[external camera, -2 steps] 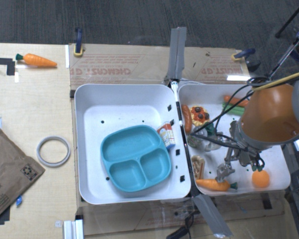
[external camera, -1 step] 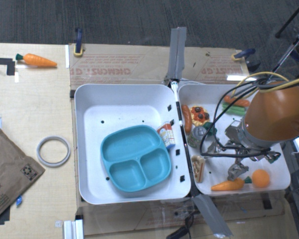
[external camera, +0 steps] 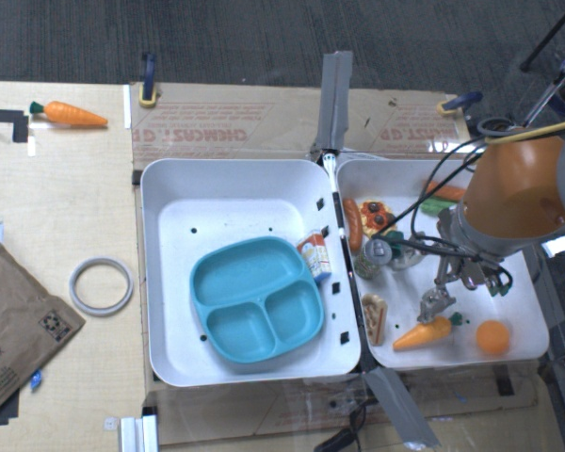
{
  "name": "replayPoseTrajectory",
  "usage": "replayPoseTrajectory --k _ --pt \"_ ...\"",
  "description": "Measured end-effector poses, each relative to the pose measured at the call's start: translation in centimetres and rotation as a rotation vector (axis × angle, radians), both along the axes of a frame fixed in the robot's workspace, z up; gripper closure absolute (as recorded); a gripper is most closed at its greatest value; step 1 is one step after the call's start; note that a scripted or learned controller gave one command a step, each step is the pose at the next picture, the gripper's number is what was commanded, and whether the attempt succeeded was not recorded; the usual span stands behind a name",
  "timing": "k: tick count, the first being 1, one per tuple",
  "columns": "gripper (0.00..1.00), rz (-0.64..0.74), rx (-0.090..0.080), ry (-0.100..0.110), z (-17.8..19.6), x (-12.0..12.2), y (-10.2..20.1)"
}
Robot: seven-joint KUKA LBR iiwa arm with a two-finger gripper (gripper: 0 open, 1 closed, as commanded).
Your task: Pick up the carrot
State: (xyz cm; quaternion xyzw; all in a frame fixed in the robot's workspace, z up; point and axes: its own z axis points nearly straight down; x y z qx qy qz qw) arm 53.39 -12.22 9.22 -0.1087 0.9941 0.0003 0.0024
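An orange carrot (external camera: 422,333) with a green stub lies in the right bin (external camera: 532,347), near its front wall and pointing left. My gripper (external camera: 437,302) hangs just above the carrot's right end, under the arm's orange band (external camera: 520,191). Whether it touches the carrot cannot be made out. A second carrot (external camera: 68,114) lies on the bench at the far left, outside both bins.
The right bin also holds an orange ball (external camera: 492,337), a sandwich piece (external camera: 374,316), a hot dog (external camera: 352,222), a pizza slice (external camera: 376,215) and a round grey item (external camera: 377,251). In the left bin sit a blue divided plate (external camera: 256,298) and a small packet (external camera: 315,255). A tape ring (external camera: 101,284) lies on the bench.
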Motion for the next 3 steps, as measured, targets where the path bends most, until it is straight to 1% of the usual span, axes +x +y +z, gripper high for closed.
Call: replayPoseTrajectory --k 1,2,3 --pt "1.00 -0.003 0.001 -0.005 1.0 0.1 0.0" --pt "0.00 -0.003 0.001 -0.004 1.0 0.1 0.0" --pt "0.00 -0.181 0.000 -0.023 0.5 -4.3 -0.5"
